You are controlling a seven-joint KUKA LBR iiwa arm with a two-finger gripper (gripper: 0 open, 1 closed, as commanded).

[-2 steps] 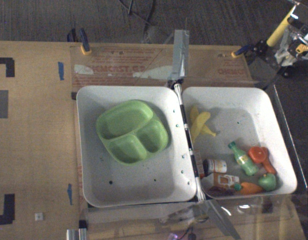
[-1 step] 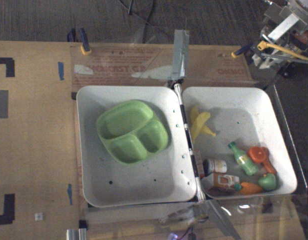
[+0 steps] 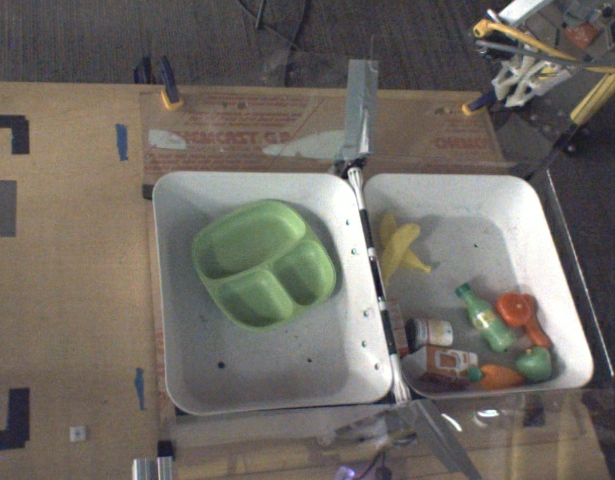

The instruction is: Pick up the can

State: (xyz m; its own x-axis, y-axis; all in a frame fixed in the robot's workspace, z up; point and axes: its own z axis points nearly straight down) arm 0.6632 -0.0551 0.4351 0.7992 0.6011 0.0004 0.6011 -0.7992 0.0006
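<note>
1. The can (image 3: 431, 331) lay on its side at the right bin's (image 3: 507, 190) near-left corner, just beside a carton (image 3: 449, 362), crowded by a bottle (image 3: 484, 318), carrot (image 3: 500, 375) and other toy food.
2. A green tray (image 3: 264, 263) sat alone in the left bin (image 3: 187, 368).
3. The end effector (image 3: 527, 73) hung beyond the worktop's far-right corner, well apart from the can; whether it was spread could not be told.

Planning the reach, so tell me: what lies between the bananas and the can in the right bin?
Nothing: the camera view shows bare white bin floor between the bananas and the can, which lies near the divider.
</note>
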